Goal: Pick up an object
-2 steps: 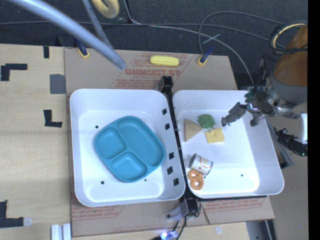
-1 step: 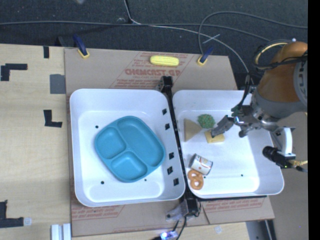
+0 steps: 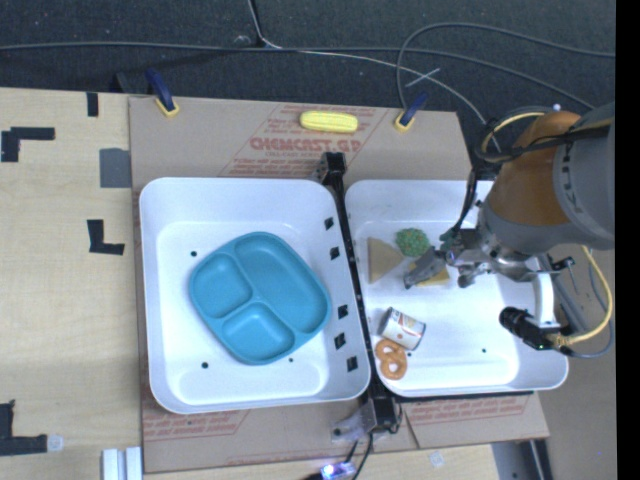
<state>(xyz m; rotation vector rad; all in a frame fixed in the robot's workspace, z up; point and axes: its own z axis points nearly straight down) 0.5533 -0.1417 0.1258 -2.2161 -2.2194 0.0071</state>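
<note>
On the left we saw a blue divided plate point(image 3: 258, 296) lying in the left bin point(image 3: 165, 268), well apart from the arm. Above the bins a yellow corn cob point(image 3: 328, 122) lay on the cardboard sheet point(image 3: 200, 138) covering the tabletop. In the right bin point(image 3: 500, 368) we found the likely targets: a tan wedge point(image 3: 383, 258) near the divider, a green broccoli piece point(image 3: 411, 239) just beside it, a small can point(image 3: 402, 327) lower down, and a pretzel point(image 3: 391, 359) touching the can's lower side. The end effector point(image 3: 440, 266) hovered low at the wedge's right end, just under the broccoli; we could not tell how it stood, nor whether anything was in it. To do this step well, we judged it should centre on one item, since wedge and broccoli crowded together, descend straight, and close firmly before lifting.
</note>
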